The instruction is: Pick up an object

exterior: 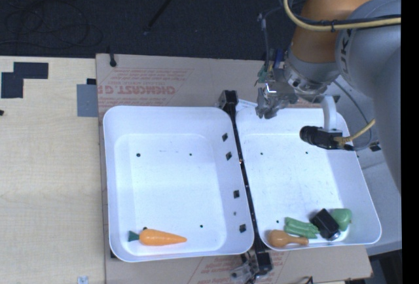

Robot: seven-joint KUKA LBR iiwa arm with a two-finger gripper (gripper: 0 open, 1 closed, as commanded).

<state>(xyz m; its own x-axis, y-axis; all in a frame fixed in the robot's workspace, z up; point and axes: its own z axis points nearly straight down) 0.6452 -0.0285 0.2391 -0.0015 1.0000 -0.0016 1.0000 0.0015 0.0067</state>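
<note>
— Where's the gripper (267, 108) sitting?

— Up at the far rim of the right bin (366, 211), close to the black divider (237, 165) between the two bins. It hangs off the grey arm (366, 34) with the orange band (327, 4). The tips are small and dark against the rim — I can't tell whether they are spread or closed. Nothing shows between them.

— And the things to pick?

— Well apart from it. A toy carrot (162, 237) lies on its side in the near corner of the left bin (118, 165), green top pointing left. The rest is bunched in the near corner of the right bin: a tan pear-shaped piece (285, 239), a green pod-like piece (300, 228), a black block (325, 223) and a pale green lump (342, 216) behind it.

— Are they touching?

— The black block overlaps the pale green lump and hides part of it. The pod seems to rest against the tan piece, though it's too blurred to be sure.

— Anything else?

— A black cylinder (319, 137) sticks out sideways over the right bin, with a yellow cable (308, 21) looping above the wrist. The arm itself is cut off at the right.
</note>
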